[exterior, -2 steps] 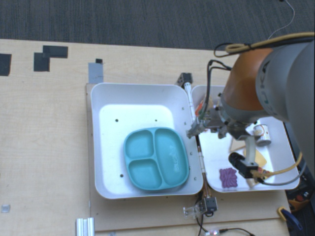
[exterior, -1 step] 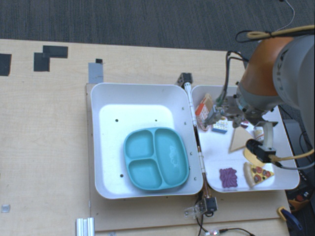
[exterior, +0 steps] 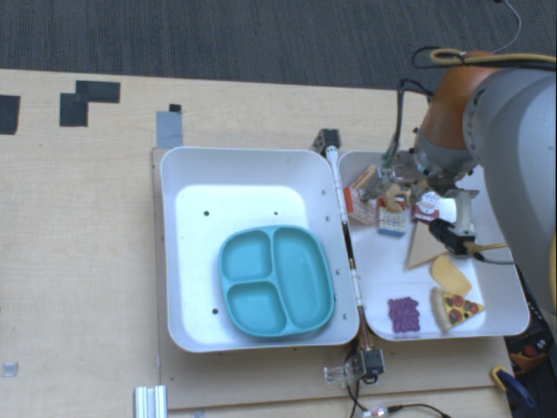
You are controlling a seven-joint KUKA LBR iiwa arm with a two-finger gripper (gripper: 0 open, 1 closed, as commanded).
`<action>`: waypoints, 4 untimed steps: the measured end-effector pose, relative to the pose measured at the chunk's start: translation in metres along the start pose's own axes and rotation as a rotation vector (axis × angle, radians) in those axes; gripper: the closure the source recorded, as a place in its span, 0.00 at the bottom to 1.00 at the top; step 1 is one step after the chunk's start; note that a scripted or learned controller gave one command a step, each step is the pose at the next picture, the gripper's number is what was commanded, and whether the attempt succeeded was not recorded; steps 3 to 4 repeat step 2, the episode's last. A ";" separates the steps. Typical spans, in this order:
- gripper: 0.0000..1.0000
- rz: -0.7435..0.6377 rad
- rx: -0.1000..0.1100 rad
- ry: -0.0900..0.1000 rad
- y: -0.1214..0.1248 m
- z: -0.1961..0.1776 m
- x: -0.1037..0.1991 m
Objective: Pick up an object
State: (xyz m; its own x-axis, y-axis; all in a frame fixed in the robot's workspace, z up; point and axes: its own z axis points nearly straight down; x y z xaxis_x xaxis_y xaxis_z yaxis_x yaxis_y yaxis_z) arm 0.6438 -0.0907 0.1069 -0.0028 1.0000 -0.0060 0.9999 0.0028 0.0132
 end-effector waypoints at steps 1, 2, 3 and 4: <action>1.00 -0.008 0.000 0.001 0.001 -0.010 0.002; 1.00 -0.003 0.011 0.007 -0.090 -0.080 0.060; 1.00 -0.003 0.011 0.007 -0.090 -0.080 0.060; 1.00 -0.003 0.011 0.007 -0.090 -0.080 0.060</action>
